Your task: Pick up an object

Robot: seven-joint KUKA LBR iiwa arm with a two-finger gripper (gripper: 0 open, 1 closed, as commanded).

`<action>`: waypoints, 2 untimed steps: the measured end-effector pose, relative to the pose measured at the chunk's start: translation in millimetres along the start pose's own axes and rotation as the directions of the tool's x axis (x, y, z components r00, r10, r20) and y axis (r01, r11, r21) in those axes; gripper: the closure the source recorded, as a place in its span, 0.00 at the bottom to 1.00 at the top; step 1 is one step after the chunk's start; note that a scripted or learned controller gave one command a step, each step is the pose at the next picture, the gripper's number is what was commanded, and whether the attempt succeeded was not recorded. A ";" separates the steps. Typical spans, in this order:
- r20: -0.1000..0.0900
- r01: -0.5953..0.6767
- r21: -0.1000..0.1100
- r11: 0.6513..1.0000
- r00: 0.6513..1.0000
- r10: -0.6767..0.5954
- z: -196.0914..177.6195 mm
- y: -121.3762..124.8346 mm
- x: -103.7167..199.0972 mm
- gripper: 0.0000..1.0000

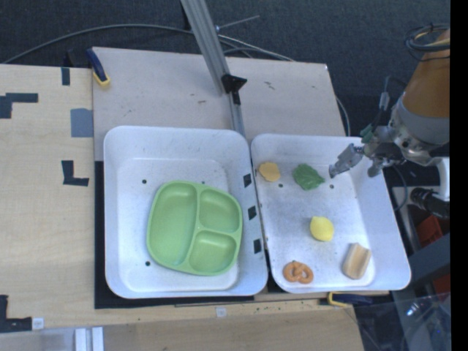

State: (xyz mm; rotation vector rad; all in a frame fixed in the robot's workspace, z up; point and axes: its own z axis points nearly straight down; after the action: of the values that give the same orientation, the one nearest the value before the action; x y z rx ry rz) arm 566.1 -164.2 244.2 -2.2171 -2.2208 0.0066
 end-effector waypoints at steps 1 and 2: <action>0.000 -0.001 0.002 1.000 1.000 0.001 53.4 0.6 -9.5 0.00; -0.002 -0.001 0.003 1.000 1.000 0.001 110.4 -10.9 -8.7 0.00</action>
State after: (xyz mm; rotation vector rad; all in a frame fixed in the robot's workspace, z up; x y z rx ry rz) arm 554.6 -173.0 133.8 -2.2153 -2.2178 0.0082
